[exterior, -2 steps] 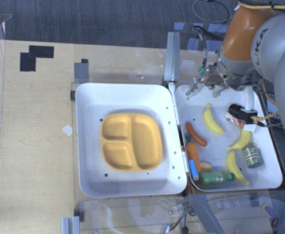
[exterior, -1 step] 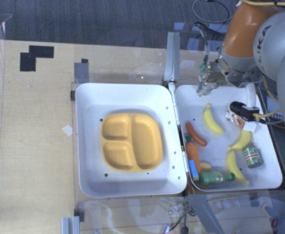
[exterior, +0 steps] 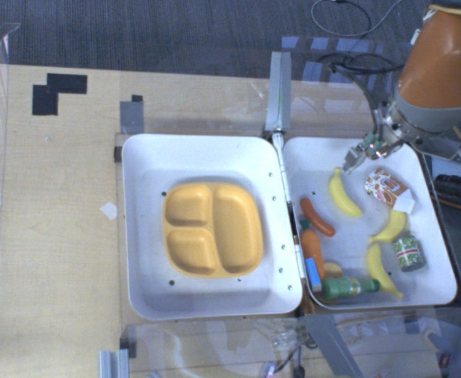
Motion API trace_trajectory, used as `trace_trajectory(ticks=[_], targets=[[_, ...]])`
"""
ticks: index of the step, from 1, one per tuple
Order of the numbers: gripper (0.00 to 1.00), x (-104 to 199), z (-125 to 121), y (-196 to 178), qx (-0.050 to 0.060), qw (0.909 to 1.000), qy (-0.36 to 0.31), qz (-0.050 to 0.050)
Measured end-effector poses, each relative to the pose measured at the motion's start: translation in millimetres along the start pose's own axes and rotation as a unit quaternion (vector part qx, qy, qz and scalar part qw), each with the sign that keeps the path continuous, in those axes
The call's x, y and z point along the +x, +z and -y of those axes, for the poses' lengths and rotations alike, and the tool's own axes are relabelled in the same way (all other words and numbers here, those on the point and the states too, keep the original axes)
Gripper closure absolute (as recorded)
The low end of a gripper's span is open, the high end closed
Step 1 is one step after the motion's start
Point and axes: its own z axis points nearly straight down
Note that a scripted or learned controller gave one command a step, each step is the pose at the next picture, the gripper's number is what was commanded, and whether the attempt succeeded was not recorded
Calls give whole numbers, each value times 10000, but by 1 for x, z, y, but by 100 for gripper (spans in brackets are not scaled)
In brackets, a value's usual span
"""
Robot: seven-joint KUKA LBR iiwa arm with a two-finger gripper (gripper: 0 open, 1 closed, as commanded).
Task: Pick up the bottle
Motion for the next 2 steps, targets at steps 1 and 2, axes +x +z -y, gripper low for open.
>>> trace_trajectory(ticks=[1, 2], targets=[[100, -12, 93, -70, -3, 9995, -318, 17], [100, -39, 127, -86, 1, 9998, -182, 17]])
